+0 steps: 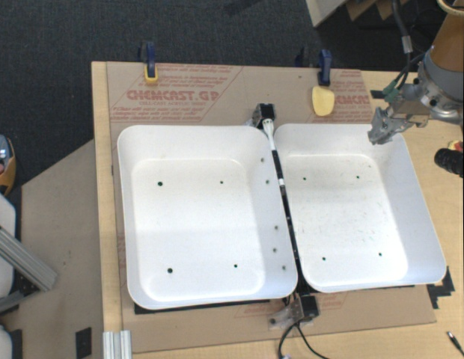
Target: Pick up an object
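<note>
Object: the one loose item seen is a pale yellow rounded piece (pixel 322 100). It lies on the brown board (pixel 217 88) in the upper middle of the frame, just below the right blue clamp (pixel 324 64). It sits outside both bins, just above the top left corner of the right bin (pixel 430 238).

Camera view, looking down:
- Gripper (pixel 380 129) hangs at the upper right of the frame, over the top right rim of the right bin. It is well to the right of the yellow piece, with nothing seen in its grasp. Cannot tell whether it is open or closed; it reads as one grey mass.
- Arm wrist (pixel 441 88) enters from the right edge, with thin cables trailing along it.
- Left bin (pixel 131 200) and right bin sit side by side and touch along the centre seam. Each floor shows a few small dark dots; the right floor also carries fine dark specks.
- A black strip (pixel 281 193) runs along the seam, from a black fitting at the top to a second fitting and cable at the bottom.
- Left blue clamp (pixel 148 57) grips the board's upper edge near its left corner.
- The board carries red printed lettering and rests on the desk (pixel 441 200).
- Dark floor (pixel 67 21) fills the upper left; a metal rail (pixel 22 260) lies at the lower left.
</note>
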{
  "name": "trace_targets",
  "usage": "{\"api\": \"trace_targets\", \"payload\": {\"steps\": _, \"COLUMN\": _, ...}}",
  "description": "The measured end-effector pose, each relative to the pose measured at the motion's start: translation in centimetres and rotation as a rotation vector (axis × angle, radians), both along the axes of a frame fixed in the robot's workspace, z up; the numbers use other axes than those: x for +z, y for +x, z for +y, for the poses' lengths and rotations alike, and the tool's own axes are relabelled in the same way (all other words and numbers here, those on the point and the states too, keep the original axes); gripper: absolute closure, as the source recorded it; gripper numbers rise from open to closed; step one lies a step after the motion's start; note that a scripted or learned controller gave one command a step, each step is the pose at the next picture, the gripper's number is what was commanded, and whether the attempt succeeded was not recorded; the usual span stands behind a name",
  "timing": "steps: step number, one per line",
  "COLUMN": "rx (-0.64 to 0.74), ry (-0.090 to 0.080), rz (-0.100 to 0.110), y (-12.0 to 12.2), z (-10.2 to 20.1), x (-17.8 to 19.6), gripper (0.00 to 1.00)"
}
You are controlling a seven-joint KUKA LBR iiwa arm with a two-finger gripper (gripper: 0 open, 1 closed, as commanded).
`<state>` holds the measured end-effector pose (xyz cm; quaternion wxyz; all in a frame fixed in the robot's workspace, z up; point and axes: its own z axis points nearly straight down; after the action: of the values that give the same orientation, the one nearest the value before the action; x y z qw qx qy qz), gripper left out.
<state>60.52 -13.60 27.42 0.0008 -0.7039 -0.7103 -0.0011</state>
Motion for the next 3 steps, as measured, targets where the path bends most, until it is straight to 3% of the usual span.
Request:
{"api": "trace_targets", "payload": {"steps": 1, "rx": -0.008, "ry": -0.01, "rz": -0.021, "y": 1.9, "z": -2.6, "x": 25.0, "gripper": 1.0}}
{"api": "trace_targets", "payload": {"steps": 2, "rx": -0.006, "ry": 0.0, "rz": 0.011, "y": 4.9, "z": 0.2, "x": 13.3, "gripper": 1.0}}
{"api": "trace_targets", "payload": {"steps": 3, "rx": -0.005, "ry": 0.001, "rz": 0.013, "y": 3.2, "z": 5.2, "x": 3.2, "gripper": 1.0}}
